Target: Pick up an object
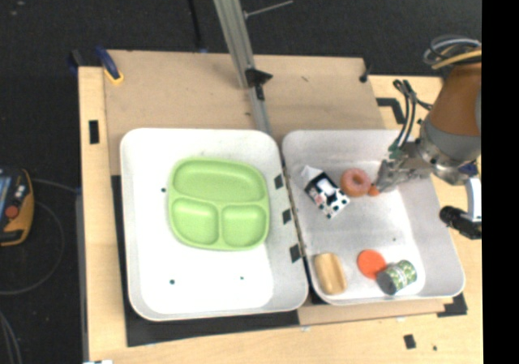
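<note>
A grey KUKA arm with an orange band is seen reaching in from the right, its two-finger gripper lowered into the right-hand shallow white bin. A pink ring-shaped doughnut toy lies just to the left of the gripper tip, touching it or nearly so; whether it is actually gripped cannot be told, and the state of the jaws cannot be made out at this slant. The ring is judged the likeliest target, being round and without a long axis, so little turning of the wrist would be called for.

Further left in the same bin a black-and-white patterned small box is set at an angle. Along the near edge are laid a tan bread-shaped block, an orange round disc and a green cylindrical can on its side, the last two touching. In the left-hand white bin a light green plastic divided plate is held, its three compartments bare.
</note>
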`<state>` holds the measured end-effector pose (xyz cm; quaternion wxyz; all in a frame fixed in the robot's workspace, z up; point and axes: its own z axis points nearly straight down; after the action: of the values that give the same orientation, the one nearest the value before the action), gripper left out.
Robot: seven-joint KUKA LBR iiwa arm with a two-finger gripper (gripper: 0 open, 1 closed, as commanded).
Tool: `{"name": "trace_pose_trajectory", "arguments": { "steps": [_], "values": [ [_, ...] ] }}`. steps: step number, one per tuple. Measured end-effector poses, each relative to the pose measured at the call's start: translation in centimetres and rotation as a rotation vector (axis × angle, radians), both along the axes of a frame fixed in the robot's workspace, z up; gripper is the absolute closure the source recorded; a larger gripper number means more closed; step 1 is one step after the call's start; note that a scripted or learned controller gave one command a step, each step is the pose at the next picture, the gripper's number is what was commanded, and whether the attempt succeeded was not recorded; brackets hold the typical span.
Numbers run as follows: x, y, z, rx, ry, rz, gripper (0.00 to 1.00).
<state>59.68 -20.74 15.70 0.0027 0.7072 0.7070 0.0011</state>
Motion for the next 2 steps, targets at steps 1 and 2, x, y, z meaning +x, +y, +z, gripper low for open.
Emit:
{"name": "trace_pose_trajectory", "arguments": {
  "steps": [1,2],
  "values": [
    [0.9,0.2,6.1,-0.001,-0.002,0.004,1.0],
    [1.0,0.1,11.5,0.0,-0.001,0.004,1.0]
  ]
}}
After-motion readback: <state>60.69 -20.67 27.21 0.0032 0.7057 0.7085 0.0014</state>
